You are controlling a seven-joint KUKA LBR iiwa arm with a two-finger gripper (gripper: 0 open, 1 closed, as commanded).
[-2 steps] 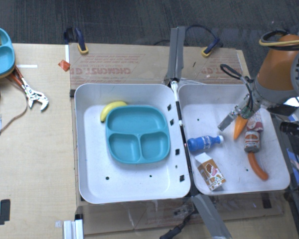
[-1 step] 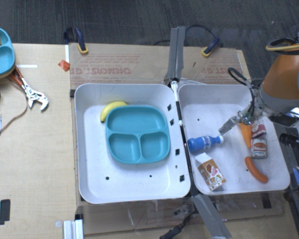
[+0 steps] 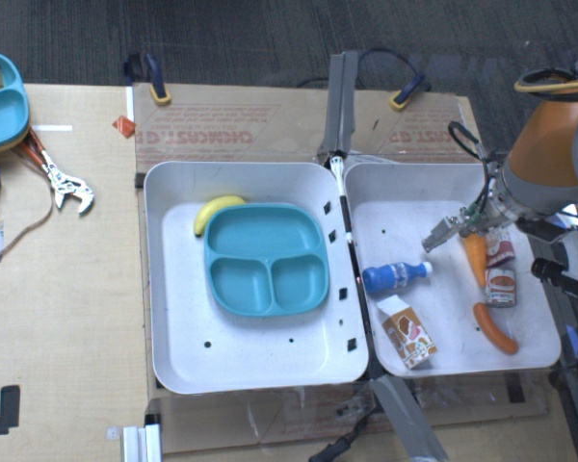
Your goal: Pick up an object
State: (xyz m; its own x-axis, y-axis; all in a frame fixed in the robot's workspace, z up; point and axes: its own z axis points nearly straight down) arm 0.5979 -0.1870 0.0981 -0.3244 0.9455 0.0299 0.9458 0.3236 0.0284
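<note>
- Camera view: grey two-finger gripper (image 3: 450,230) hangs low in the right white bin (image 3: 405,195); whether spread or pressed together, cannot tell.
- Orange plastic carrot (image 3: 475,256) lies just beside it: light, stiff, likely slippery; grasp across mid-body.

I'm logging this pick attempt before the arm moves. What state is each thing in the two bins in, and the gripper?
Banana: lying in the left bin, partly under the tray's edge.
Blue tray: upright, compartments bare.
Blue bottle: on its side, cap on.
Carton: lying flat.
Carrot: lying beside the gripper.
Ketchup bottle: lying down.
Sausage: lying loose.
Gripper: low over the right bin, holding nothing visible.
</note>
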